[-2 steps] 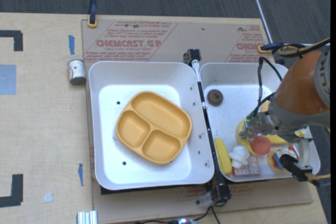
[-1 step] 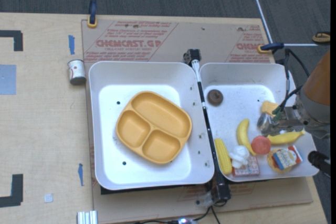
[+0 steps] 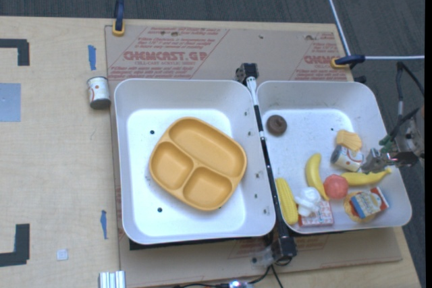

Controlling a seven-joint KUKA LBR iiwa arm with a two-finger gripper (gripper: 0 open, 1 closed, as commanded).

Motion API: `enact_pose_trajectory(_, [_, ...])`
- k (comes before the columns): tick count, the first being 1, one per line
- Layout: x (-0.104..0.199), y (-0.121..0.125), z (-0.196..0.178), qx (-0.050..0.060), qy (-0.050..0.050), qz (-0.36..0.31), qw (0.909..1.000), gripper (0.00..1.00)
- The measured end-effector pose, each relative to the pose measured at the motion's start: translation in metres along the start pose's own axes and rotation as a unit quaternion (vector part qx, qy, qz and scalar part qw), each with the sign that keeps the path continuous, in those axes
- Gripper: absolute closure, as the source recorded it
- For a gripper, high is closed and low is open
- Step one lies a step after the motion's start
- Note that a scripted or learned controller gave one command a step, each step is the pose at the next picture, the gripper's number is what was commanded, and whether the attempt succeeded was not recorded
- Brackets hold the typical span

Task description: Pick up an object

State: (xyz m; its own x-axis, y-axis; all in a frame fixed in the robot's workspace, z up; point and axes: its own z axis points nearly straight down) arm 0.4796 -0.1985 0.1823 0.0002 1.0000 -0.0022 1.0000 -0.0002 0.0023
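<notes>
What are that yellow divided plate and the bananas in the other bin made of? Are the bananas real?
The divided plate looks like molded plastic: one even yellow-orange color, smooth, with rounded compartment walls and a soft sheen. The bananas are probably plastic toys too: flat, uniform yellow without spots or bruises, though they are too small here to be sure.

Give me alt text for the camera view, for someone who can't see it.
A robot claw reaches in from the right over the right bin, which holds toy food: bananas, corn, a tomato. The left bin holds a yellow divided plate.
</notes>
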Motion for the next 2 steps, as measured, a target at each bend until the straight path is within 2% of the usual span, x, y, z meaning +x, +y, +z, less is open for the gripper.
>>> enact_pose_trajectory(1, [-0.0255, 0.0001, -0.0105, 0.000, 0.000, 0.000, 1.0000, 1.00])
enact_pose_trajectory(2, [-0.0256, 0.0003, -0.0143, 0.000, 0.000, 0.000, 1.0000, 1.00])
